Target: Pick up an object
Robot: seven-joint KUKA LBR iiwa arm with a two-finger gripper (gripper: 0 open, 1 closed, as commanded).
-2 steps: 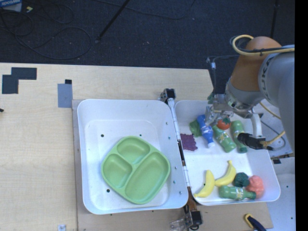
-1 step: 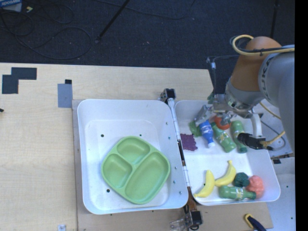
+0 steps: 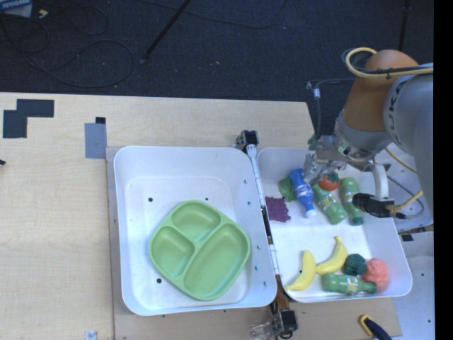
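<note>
Your gripper (image 3: 322, 167) hangs low over the blue bottle (image 3: 302, 192) in the right bin (image 3: 396, 264) (whether it's open or closed, I cannot tell). The green bottles (image 3: 340, 200) lie touching it, so a descent could jam or nudge the cluster aside.

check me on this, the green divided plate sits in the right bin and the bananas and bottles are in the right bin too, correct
Not quite. The camera view shows the green divided plate in the left bin, not the right one. The rest holds: the bananas and the bottles lie in the right bin, where the gripper hangs over the bottles.
</note>
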